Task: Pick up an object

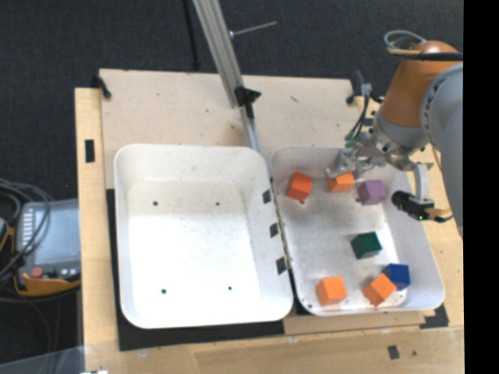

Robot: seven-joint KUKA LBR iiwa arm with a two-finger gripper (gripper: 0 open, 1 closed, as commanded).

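**Small orange block under the pincer, upper right bin**

Nearest me, along the lower edge of the right bin (425, 263), sit an orange cube (331, 290), another orange cube (380, 288) and a blue cube (398, 274) touching it. A green block (366, 245) lies mid-bin.

My target is the small orange block (341, 182) near the bin's upper wall, with a purple block (371, 192) just beside it to the right and an orange-red cube (299, 186) apart to the left. The pincer (347, 164) hangs directly over it, tips just above its upper edge; I cannot tell whether it is spread or pressed together.

I judge the block light, rigid, probably foam or wood, with flat faces. I would pinch across two opposite sides, away from the purple neighbour.
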